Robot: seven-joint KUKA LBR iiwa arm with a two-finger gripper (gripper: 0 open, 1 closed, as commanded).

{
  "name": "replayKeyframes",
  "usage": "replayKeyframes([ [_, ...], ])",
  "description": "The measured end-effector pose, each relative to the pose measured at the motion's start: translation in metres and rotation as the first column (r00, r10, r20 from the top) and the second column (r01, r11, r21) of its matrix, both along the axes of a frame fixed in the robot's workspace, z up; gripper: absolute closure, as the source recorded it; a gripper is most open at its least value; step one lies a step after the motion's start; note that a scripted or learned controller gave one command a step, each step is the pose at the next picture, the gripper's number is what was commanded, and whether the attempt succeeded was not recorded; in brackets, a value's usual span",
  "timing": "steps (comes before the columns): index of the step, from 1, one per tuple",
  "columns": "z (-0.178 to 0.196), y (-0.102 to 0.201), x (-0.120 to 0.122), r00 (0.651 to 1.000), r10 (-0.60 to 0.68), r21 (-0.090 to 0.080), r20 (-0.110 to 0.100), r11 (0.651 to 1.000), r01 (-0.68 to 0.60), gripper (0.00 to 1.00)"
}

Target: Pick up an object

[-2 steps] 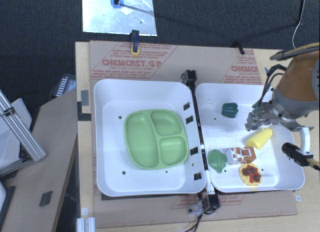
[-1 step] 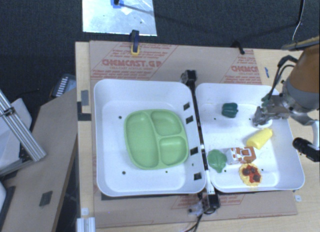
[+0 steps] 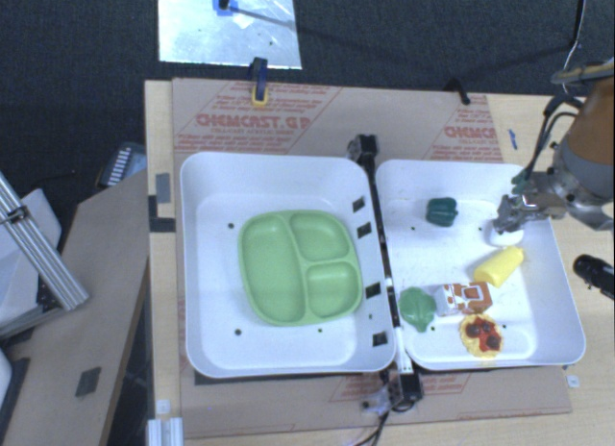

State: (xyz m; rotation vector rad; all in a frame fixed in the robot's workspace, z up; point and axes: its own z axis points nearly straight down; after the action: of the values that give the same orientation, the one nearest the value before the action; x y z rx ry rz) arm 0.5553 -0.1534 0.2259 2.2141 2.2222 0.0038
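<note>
Starting nearest: pizza slice, carton and broccoli sit below-left of the claw, close to the right bin's front rim. Yellow piece lies just below the claw, white thing right under it, hard to make out. Dark green pepper left, open floor between. Green tray far left in left bin. Claw state: can't tell. Arm cut off at right.
</note>
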Motion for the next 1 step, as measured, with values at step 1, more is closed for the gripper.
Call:
replayKeyframes([
  [1, -0.0030, 0.0469, -0.0116, 1.000, 0.005, 0.003, -0.003, 1.000, -0.005, 1.00],
])
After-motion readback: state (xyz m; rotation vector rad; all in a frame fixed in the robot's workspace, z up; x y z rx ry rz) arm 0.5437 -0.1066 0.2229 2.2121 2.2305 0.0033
